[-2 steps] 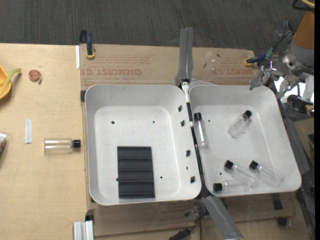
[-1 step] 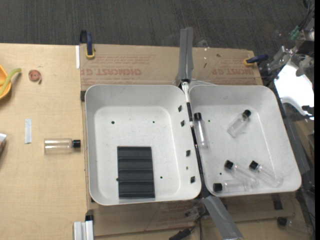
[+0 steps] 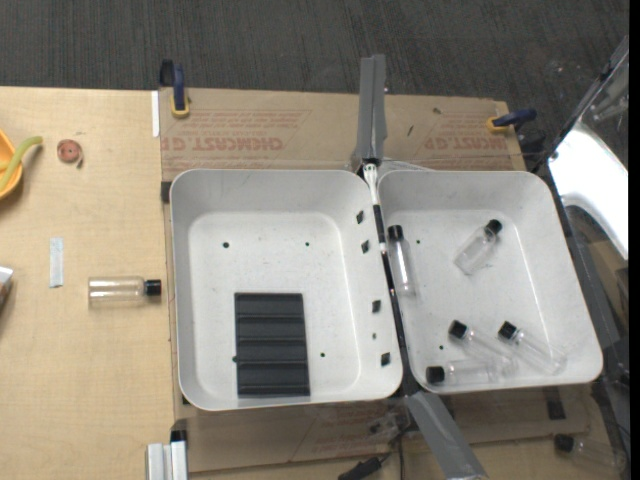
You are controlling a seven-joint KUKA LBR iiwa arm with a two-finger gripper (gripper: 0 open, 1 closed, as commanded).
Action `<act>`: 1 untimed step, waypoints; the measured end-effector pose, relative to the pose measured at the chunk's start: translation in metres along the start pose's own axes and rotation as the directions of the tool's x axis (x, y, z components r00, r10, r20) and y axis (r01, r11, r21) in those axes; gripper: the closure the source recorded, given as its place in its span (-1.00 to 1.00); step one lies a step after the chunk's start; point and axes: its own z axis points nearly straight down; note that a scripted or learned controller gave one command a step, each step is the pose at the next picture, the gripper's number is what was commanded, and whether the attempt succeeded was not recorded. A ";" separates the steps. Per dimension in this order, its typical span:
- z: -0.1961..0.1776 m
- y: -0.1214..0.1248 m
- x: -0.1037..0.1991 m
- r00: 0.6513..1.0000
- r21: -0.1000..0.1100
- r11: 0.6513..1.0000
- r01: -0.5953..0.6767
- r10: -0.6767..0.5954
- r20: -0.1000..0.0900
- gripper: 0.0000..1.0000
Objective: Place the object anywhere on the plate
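Note:
A black ribbed plate (image 3: 271,345) lies flat in the left bin (image 3: 200,218), near its front wall. Several clear vials with black caps lie in the right bin (image 3: 540,228). One vial (image 3: 478,248) rests tilted near the middle back. Another vial (image 3: 399,260) lies along the bin's left wall. Three more cluster at the front: one (image 3: 531,347) at the right, one (image 3: 478,341) in the middle, and one (image 3: 464,373) against the front wall. All of them lie on their sides.
On the wooden bench left of the bins lies another clear vial (image 3: 120,289). A small white strip (image 3: 56,263) and a yellow object (image 3: 10,163) sit further left. Clamps (image 3: 175,86) hold cardboard behind the bins. A white curved part (image 3: 592,168) stands at the right.

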 end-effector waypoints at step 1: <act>0.001 0.052 0.054 0.964 0.001 0.964 -0.264 0.264 0.001 -1.00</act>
